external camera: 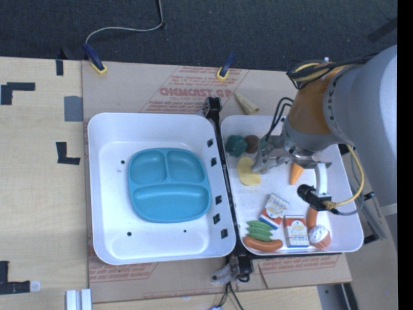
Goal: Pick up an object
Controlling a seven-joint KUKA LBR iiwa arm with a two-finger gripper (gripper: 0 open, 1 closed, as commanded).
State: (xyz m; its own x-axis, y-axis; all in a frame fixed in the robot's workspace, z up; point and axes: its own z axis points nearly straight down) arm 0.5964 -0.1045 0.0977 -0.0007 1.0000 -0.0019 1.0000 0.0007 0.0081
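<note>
My gripper (262, 162) hangs low over the upper middle of the right bin (348, 237), beside a pale yellow piece (248, 172) that lies just left of and below it. A dark green object (235, 145) and a brown one (251, 143) sit just above and to the left of it. An orange carrot (296, 172) lies to its right. Nothing shows between the fingers.
The left bin (110, 134) holds a blue divided plate (170, 184). At the right bin's front lie a hot dog (262, 243), a green pod (261, 230), two small cartons (276, 208) (296, 231) and a small clock-like piece (319, 236). A black divider (221, 166) separates the bins.
</note>
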